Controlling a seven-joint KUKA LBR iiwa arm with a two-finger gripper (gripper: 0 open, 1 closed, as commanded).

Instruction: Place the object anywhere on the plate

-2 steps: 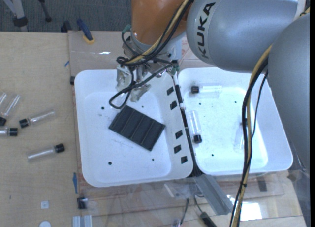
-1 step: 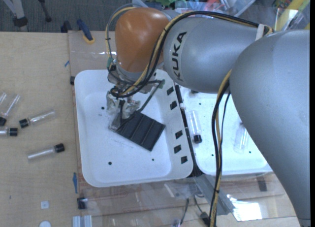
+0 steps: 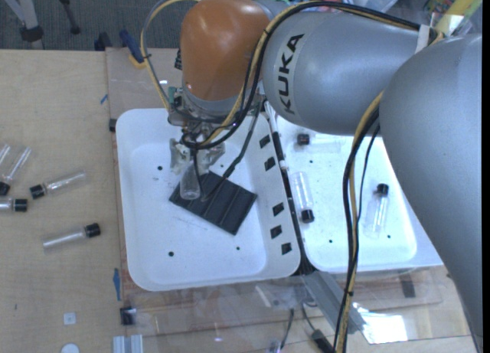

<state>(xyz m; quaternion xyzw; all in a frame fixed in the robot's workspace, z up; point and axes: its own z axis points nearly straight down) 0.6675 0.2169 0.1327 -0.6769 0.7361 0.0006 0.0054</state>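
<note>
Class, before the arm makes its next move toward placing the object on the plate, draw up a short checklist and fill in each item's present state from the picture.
1. Plate located: the dark plate lies flat in the left bin. Ok.
2. Gripper over the target: it hangs at the plate's upper left corner. Ok.
3. Object in the grasp: a clear vial stands upright just below the gripper, lower end at the plate's edge; whether it is held, cannot tell.
4. Landing spot free: most of the plate's surface is bare. Ok.
5. Spare vials in the right bin lie apart from the plate. Ok.
</note>
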